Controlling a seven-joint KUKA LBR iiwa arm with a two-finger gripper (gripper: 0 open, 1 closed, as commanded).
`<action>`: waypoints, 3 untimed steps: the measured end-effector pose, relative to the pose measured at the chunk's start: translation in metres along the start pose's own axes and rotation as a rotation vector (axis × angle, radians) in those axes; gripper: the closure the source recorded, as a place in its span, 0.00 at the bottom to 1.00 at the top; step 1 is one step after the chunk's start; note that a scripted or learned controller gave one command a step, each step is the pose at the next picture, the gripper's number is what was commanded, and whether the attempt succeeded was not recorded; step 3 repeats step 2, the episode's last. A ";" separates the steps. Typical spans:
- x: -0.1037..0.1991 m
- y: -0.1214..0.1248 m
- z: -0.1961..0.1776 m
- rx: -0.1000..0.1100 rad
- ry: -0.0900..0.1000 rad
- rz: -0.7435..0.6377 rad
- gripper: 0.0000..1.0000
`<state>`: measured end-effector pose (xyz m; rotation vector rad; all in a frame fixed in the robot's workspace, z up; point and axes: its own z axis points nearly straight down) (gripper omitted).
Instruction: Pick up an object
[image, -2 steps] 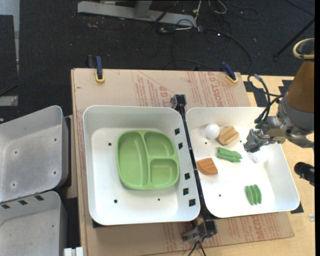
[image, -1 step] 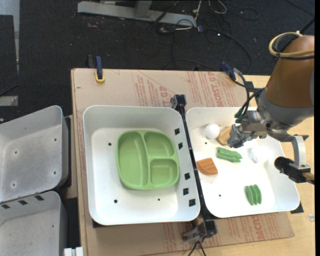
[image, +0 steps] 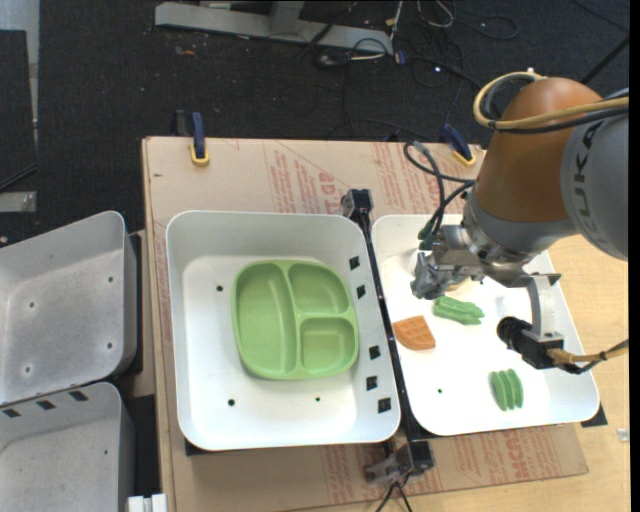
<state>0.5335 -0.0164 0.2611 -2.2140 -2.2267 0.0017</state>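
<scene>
Viewing angle: both bins seen from above at a slant, the arm (image: 545, 165) entering from the right.
End effector (image: 432, 277): low over the upper left part of the right bin (image: 560, 410); whether its fingers are parted or closed cannot be told, and nothing is seen held between them.
Green piece (image: 459, 310): lies on the right bin's floor just below and right of the end effector, very close to it; contact cannot be judged.
Orange wedge (image: 414, 333): below the end effector, near the right bin's left wall.
Ridged green piece (image: 506, 389): lower right of the same bin, well apart from the end effector.
Green divided plate (image: 296, 319): centred in the left bin (image: 200, 250), with bare white floor all round it.
Open room: bare floor between the three small items; the surface (image: 260, 170) shows beyond the bins' far rims.
</scene>
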 end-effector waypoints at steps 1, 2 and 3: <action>0.049 0.010 0.018 0.000 0.000 0.000 1.00; 0.091 0.023 0.029 -0.002 -0.001 0.001 1.00; 0.091 0.023 0.029 -0.002 -0.001 0.001 1.00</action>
